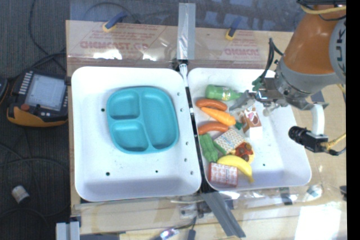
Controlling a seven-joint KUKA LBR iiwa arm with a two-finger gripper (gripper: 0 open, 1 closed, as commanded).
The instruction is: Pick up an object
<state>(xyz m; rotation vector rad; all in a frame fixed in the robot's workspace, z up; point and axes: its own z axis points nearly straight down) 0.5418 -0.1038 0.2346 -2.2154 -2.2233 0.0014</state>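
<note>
Looking down, we find our gripper [251,99] low in the right bin [292,149]; whether it grips anything we cannot tell. Just left of it lie the carrot [218,116] and sausage [211,104]. The carrot looks light, stiff and slippery, so we would pinch it mid-body.

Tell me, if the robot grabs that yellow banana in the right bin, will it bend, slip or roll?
The banana looks like a glossy moulded toy, so it is probably stiff and light, and perhaps slippery. Its curve should keep it from rolling far. It lies against the red packet and other toy food, so a push would likely shift those neighbours too.
</note>
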